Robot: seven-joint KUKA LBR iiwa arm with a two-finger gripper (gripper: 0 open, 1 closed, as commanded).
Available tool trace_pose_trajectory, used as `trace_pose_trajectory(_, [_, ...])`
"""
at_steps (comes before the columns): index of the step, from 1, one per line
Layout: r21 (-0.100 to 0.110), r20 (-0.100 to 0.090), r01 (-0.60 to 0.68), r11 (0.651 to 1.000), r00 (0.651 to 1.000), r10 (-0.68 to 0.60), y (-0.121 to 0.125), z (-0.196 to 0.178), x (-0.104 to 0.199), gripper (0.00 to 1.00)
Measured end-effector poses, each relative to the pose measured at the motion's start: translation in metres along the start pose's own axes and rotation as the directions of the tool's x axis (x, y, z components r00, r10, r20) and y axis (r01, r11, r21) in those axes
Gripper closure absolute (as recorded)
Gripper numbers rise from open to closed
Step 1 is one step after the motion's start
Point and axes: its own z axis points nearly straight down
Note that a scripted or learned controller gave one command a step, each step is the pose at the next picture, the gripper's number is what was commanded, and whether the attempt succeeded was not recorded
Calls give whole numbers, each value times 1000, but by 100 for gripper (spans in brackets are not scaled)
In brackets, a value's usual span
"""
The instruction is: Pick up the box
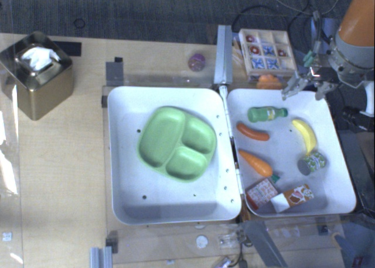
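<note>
Jaws [306, 87] of the arm [357, 32] hang at the upper right of the frame, over the top rim of the right bin [343, 167]; the two fingers stand spread apart, one near the left at the rim and one to the right, with nothing between them. Just left of them, outside the bin, an orange object [269, 81] lies against a flat game board [265, 51] with red and blue squares.

Below the jaws, inside the right bin, a green bottle [266, 114] lies on its side near the top. Under it a red-orange sausage-like piece [253, 132] lies at a slant, and lower still a carrot [256, 163] points toward the lower right. A banana [306, 134] curves down the right part of the bin, with a small grey-green can [312, 163] just beneath it.

The box [298, 195], orange and white, lies flat near the bottom edge of the right bin, well apart from the jaws. Just beside it on the left lies a patterned red packet [263, 192], with a small white piece [280, 203] between the two.

The left bin [126, 196] holds a green divided plate [177, 143] near its middle. At the far left of the wooden surface [53, 190] stands a brass-coloured tissue holder [37, 75]. A small purple object [197, 61] sits above the left bin.
</note>
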Motion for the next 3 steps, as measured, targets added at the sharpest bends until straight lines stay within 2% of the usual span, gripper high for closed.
trace_pose_trajectory(1, [3, 0, -97, 995, 995, 97, 20, 146, 26, 0])
trace_pose_trajectory(2, [-8, 0, -96, 995, 995, 96, -46, 193, 12, 0])
trace_pose_trajectory(3, [-17, 2, -95, 995, 995, 95, -42, 179, 11, 100])
